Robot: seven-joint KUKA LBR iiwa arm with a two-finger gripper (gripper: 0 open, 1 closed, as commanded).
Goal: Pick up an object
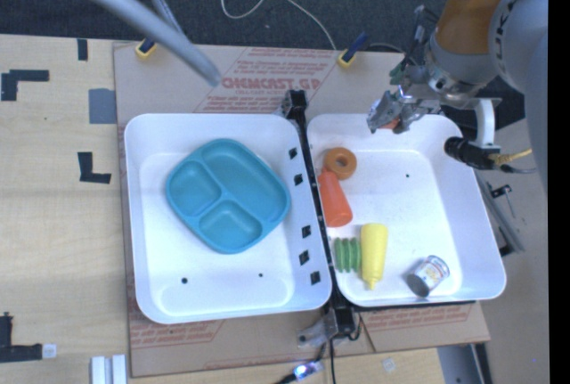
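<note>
- Arm (pixel 499 8) comes in from the right, orange band up top, wrist angled down-left toward the right bin (pixel 463 195).
- Gripper (pixel 394 117) hangs over the far rim of the right bin, near its back-left corner. Nothing visible between the fingers.
- Finger state: can't tell, the tips are a small dark/metal cluster and too blurred to read a gap.
- Right bin contents, all lying on the floor of the bin, none in contact with the gripper:
  - brown donut-shaped ring (pixel 339 162) near the divider, closest item to the gripper, below-left of it.
  - orange carrot-like piece (pixel 335 199) just in front of the ring, touching or nearly touching it, lying along the divider.
  - green ribbed piece (pixel 346 254) in front of the carrot piece, near the front-left of the bin.
  - yellow bottle-shaped piece (pixel 373 253) just beside the green one, touching it, long axis running front to back.
  - small silver can (pixel 428 275) on its side near the front-right corner, apart from the rest.
- Left bin (pixel 151 195) holds a blue three-compartment tray (pixel 227 193), lying flat, rotated at a slant, roughly centre of the bin.
- Both bins sit on a cardboard sheet (pixel 258 79) on the bench.
</note>
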